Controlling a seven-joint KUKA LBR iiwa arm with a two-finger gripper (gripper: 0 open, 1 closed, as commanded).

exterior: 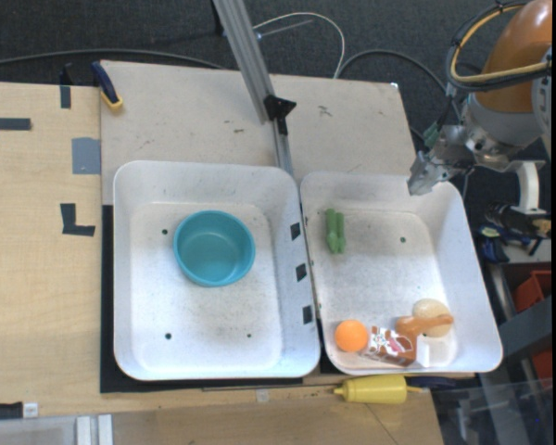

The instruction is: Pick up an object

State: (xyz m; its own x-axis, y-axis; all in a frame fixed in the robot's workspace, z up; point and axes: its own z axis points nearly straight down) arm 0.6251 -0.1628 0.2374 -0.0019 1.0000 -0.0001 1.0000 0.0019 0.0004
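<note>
Two shallow white bins are sitting side by side on the counter [352,109]: the left bin [130,248] and the right bin [463,248]. Taking the right bin as the landmark, one teal bowl [214,247] is lying to its left, in the middle of the left bin, mouth up. One green object [334,231] is lying inside the right bin near its upper left part, lengthwise and apart from everything else. One orange ball [351,336] is resting near the right bin's lower edge. Just beside the ball, one small red-and-white packet [390,344] is lying. Next to that, one pale round-topped item [428,317] and one white block [435,350] are clustering in the right bin's lower right corner; how they are touching one another is too small to tell. One yellow bottle [375,389] is lying on its side just outside the right bin's lower rim.

One gripper [424,176] is hanging over the right bin's upper right corner, at the rim, well apart from all the objects in it. Whether its fingers are spread or pressed together cannot be told. One grey metal bar [246,44] is slanting down toward the gap between the bins.
</note>
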